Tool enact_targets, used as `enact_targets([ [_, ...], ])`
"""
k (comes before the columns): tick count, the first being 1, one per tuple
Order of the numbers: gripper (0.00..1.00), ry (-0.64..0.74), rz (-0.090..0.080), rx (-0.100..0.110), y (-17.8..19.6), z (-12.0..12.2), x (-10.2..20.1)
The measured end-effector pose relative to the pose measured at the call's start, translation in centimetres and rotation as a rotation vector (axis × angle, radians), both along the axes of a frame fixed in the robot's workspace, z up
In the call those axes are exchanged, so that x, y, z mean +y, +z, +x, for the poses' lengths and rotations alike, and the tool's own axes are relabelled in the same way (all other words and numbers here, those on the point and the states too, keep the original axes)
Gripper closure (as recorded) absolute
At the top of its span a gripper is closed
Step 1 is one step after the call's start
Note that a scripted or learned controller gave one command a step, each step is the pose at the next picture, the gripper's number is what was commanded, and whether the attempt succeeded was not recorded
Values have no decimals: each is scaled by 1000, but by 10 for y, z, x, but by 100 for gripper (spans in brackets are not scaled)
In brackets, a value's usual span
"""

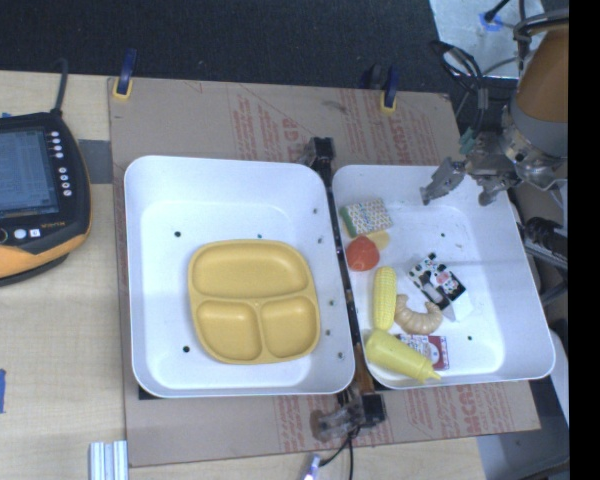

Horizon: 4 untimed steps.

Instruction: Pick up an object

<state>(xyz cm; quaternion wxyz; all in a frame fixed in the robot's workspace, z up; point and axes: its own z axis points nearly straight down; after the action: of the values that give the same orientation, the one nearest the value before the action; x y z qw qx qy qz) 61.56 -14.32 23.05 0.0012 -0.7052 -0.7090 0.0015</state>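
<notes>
Two spread fingers (443, 182) hover over the right bin (500, 268).

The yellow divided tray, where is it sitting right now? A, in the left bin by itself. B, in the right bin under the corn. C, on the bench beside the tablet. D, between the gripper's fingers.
A: the yellow divided tray lies flat in the left bin, while the corn and other small items lie in the right bin.
</notes>
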Motion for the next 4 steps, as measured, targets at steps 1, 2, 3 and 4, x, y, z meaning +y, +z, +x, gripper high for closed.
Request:
enact_targets([
  [1, 0, 0, 0, 3, -114, -37, -15],
  [2, 0, 1, 0, 0, -134, -72, 27],
  [3, 0, 1, 1, 1, -139, -85, 11],
  [4, 100, 6, -2, -1, -127, -83, 9],
])
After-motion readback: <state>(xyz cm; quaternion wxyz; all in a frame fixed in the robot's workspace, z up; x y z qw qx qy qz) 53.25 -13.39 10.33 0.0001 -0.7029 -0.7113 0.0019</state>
